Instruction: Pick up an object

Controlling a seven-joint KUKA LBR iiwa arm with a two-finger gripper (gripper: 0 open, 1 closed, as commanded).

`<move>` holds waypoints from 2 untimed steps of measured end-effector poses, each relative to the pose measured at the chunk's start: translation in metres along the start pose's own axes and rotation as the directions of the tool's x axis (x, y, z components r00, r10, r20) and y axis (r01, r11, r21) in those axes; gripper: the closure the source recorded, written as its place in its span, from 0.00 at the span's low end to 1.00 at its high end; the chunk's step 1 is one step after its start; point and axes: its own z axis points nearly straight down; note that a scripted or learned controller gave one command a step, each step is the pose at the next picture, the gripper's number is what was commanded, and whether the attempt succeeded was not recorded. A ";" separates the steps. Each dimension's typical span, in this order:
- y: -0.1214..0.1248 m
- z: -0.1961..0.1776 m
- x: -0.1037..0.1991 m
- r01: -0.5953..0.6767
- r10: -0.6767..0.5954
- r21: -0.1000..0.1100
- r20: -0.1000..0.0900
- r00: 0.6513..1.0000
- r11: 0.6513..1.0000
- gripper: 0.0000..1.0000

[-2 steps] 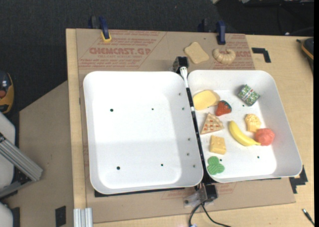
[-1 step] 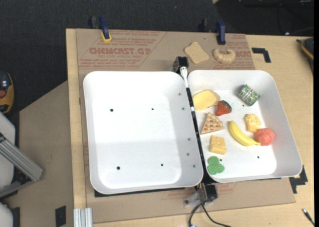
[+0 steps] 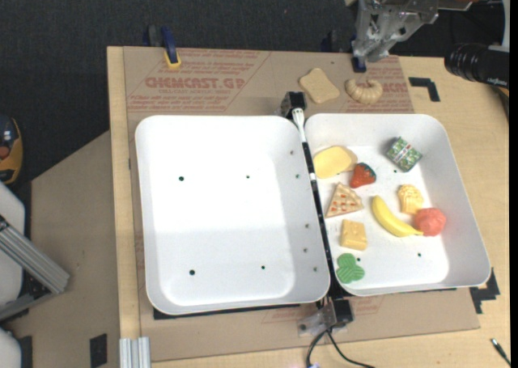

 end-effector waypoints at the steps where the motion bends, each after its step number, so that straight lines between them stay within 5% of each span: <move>1: 0.004 0.001 -0.002 -0.004 0.004 -0.002 0.003 1.000 1.000 0.00; 2: 0.065 0.076 0.057 0.000 0.000 0.006 0.003 1.000 1.000 0.00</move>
